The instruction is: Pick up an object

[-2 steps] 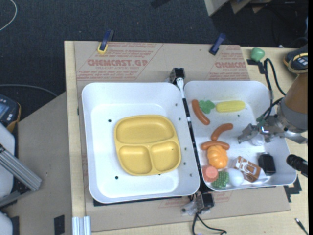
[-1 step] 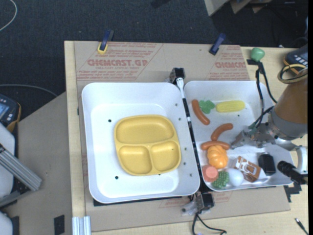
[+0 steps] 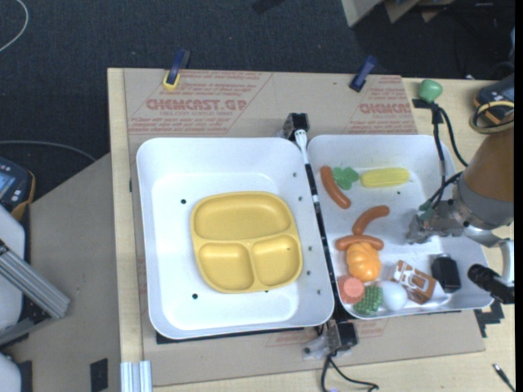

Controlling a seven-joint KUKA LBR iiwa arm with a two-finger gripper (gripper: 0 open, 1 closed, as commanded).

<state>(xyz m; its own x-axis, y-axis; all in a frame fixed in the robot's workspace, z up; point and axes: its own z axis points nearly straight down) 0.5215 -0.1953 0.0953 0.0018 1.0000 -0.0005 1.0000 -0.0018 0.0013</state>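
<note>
We see the gripper low in the right bin, just right of a sausage. We cannot tell its grip state. Yellow tray sits well left of it.

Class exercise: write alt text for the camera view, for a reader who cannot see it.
A grey robot arm's gripper hangs over the right white bin of toy food; the left bin holds a yellow divided tray.
</note>
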